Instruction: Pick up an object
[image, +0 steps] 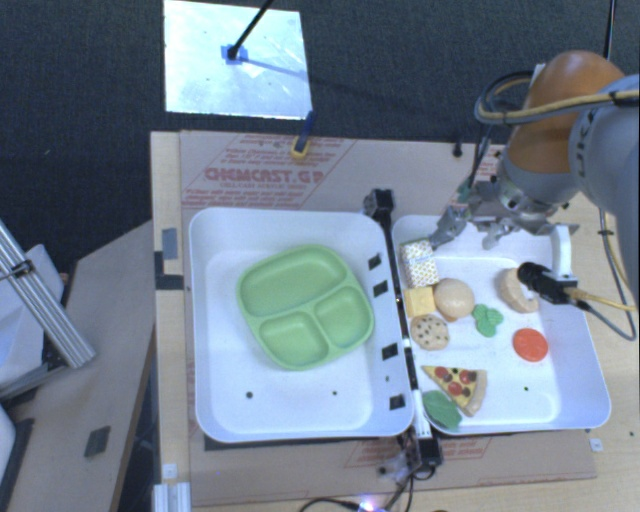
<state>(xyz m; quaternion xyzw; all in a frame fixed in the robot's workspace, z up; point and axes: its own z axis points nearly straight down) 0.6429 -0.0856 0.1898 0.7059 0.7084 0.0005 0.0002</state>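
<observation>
Clearly the right bin (580, 395) holds the choice of play-food pieces, and the gripper (470, 226) hangs over its twelve o'clock edge with its two fingers apart and nothing between them. Nearest to it, toward seven o'clock from the fingertips, lies a small spotted block (419, 262) against the bin's nine o'clock wall; just below that sit a yellow cheese cube (420, 301) and a cookie (429, 331). A pale round bun (454, 298) rests beside the cheese, touching or nearly so.

At the bin's centre is a green leaf piece (488, 320), with a red disc (530, 345) toward four o'clock from it and a pizza slice (458, 385) near the six o'clock rim.

All look like light, stiff toys. The spotted block seems the easiest: flat sides for the fingers to pinch across its short width. But the wall beside it leaves little room on that side. The bun is probably smooth and rounded, so it may squirt out; the disc and cookie lie flat and low, hard to get under.

The left bin (215, 400) carries a green divided tray (305, 305).
</observation>
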